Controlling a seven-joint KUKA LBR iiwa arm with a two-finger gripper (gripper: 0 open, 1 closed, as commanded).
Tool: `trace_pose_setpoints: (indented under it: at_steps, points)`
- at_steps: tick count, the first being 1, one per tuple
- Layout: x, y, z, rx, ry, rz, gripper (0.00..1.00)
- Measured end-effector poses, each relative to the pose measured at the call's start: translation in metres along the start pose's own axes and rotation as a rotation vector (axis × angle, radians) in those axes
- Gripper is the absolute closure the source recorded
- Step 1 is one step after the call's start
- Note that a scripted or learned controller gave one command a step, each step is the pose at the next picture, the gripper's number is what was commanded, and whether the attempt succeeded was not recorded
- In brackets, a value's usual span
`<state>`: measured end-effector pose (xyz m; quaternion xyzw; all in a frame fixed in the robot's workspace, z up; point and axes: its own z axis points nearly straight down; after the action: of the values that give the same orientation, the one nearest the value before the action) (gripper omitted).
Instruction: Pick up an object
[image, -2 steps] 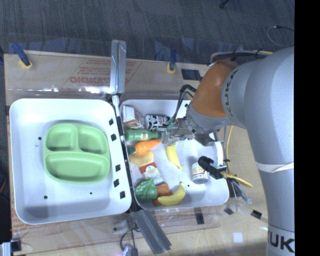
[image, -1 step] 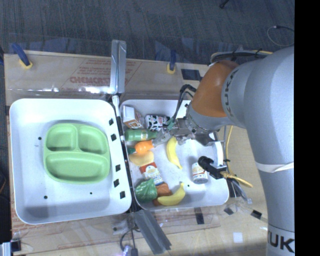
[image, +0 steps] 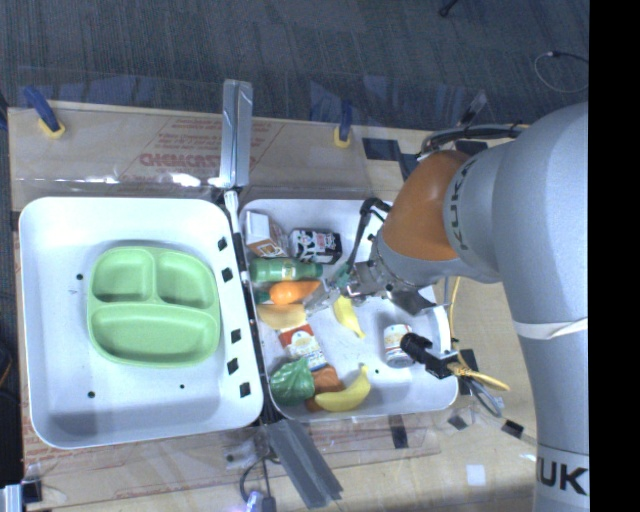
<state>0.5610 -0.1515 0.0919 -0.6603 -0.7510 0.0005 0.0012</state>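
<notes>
My gripper (image: 333, 287) is down inside the right bin (image: 432, 398), near its middle. Its tip is beside an orange fruit (image: 287, 292) and just above a small yellow banana (image: 347, 316). A green bottle (image: 284, 270) lies to its left. Around it lie a black-and-white carton (image: 315, 243), a small can (image: 397, 343), a green pepper (image: 291, 380) and a second banana (image: 343, 394). I see nothing lifted off the bin floor.
The left bin (image: 50, 300) holds a green divided plate (image: 155, 303). A metal divider bar (image: 237, 130) stands between the bins. The grey arm with its orange band (image: 425, 215) covers the right bin's right side. A snack packet (image: 304, 345) lies mid-bin.
</notes>
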Motion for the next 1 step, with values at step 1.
trace_pose_setpoints:
  at_steps: [1]
  points:
    - [-0.0003,0.0004,-0.0105,0.000,-0.001,-0.005,1.00]
